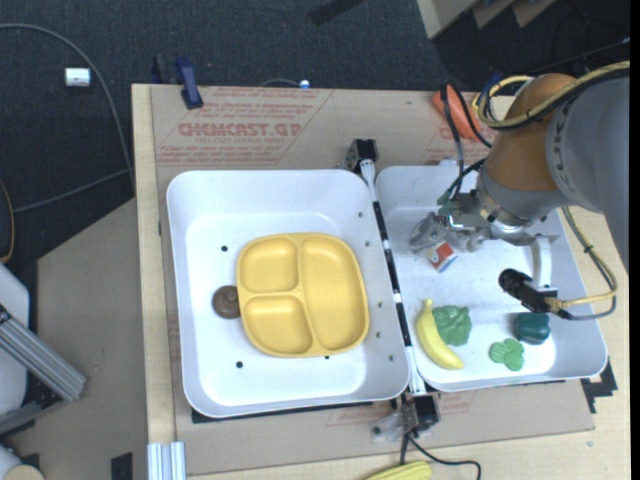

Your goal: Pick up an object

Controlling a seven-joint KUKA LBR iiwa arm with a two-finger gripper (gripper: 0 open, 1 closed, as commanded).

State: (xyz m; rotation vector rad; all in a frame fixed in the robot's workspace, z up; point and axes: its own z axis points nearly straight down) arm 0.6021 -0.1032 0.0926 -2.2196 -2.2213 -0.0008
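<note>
My gripper (440, 234) hangs over the upper left part of the right bin (572, 353), with the arm coming in from the right. Just below it lies a small red and white object (443, 258); whether the gripper touches it is unclear. Nearer the front of that bin lie a yellow banana (436, 338), a green leafy vegetable (454, 324) touching the banana, a small bright green piece (507, 353) and a dark green block (530, 328).
The left bin (190, 218) holds a yellow divided plate (300, 294) with a small brown round object (227, 302) at its left edge. Both bins rest on a cardboard sheet (240, 123). A yellow cable runs off the arm at the right.
</note>
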